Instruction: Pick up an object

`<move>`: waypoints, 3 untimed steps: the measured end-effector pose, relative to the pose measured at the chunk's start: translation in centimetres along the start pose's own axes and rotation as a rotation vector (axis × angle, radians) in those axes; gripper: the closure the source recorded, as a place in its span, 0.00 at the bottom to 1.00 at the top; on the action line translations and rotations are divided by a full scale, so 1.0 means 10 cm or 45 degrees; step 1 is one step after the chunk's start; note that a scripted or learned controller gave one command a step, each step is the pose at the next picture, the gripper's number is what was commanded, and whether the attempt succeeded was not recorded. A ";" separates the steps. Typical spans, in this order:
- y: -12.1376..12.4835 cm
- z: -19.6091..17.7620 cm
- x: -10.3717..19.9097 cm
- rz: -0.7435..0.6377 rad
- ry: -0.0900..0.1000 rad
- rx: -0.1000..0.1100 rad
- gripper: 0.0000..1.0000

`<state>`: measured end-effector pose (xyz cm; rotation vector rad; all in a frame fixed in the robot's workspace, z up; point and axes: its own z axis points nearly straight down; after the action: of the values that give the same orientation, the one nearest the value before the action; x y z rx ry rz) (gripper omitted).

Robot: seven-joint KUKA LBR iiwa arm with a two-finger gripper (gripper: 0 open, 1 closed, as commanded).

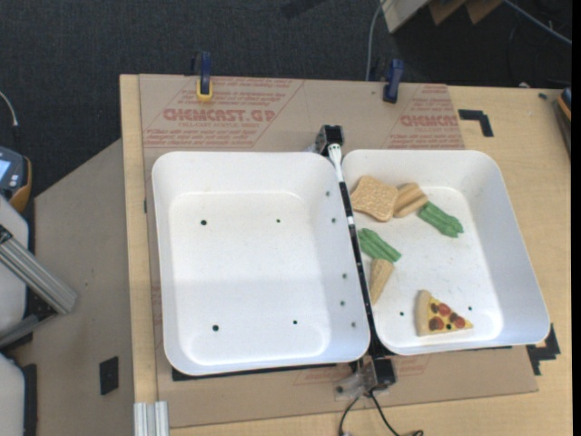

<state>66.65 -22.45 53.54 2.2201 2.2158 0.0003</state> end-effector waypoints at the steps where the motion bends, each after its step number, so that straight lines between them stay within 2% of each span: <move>1: 0.01 -0.12 0.01 -0.002 -0.005 -0.007 1.00; 3: 0.02 -0.34 0.01 -0.004 -0.014 -0.020 1.00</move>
<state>66.82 -22.29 56.92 2.2037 2.2057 0.0048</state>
